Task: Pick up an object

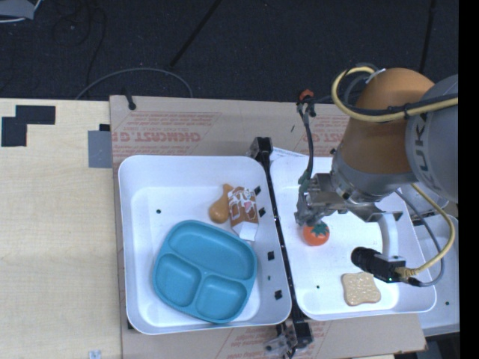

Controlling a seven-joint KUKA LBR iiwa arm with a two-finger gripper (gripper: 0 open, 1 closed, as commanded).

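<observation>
While the grey arm reaches in from the right over the right bin (426,294), its claw (309,217) hangs directly above a small orange tomato-like toy (316,235), touching or nearly so; whether it pinches the toy cannot be told. Below and right of the claw lies a toast slice (361,289). Left of it, the left bin (135,200) holds a blue divided plate (203,271) and a brown pastry toy (234,205).

This looks like a robotics lab. A KUKA arm (389,137) trails loose cables over two white bins (138,200) on a cardboard-covered bench (52,223). Dark carpet (187,28) lies behind, strewn with wires.
</observation>
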